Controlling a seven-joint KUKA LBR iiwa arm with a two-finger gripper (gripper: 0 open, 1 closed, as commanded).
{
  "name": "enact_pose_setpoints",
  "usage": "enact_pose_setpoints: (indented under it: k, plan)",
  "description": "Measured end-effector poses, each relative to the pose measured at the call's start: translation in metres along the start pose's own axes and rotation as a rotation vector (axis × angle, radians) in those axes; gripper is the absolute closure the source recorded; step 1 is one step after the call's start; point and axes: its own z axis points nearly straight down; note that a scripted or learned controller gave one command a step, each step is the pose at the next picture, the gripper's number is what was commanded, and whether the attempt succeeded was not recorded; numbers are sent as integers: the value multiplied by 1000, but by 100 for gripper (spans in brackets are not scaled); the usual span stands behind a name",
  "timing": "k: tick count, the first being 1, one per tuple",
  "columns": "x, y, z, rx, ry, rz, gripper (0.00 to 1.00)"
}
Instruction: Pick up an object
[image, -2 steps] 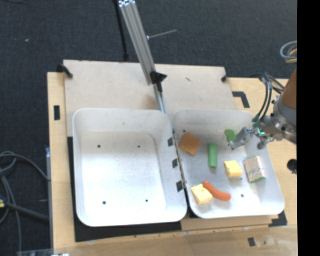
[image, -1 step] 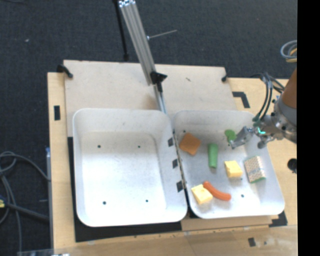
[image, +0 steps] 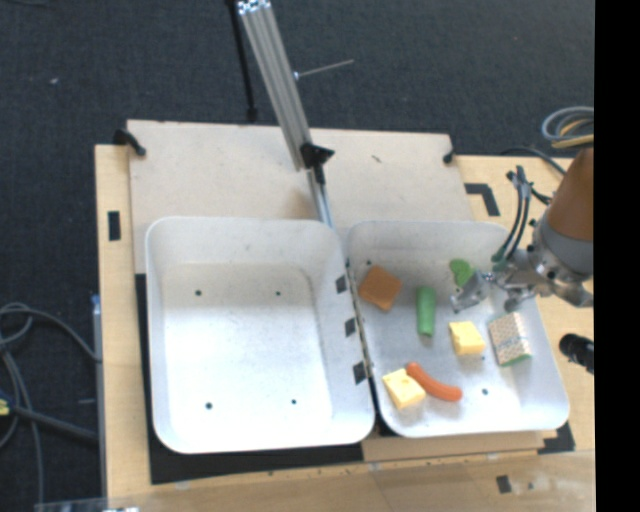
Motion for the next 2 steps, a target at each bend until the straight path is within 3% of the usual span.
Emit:
enact_pose_setpoints:
  k: [2]
  plan:
    - [-7,-1,105,-1,0,2,0]
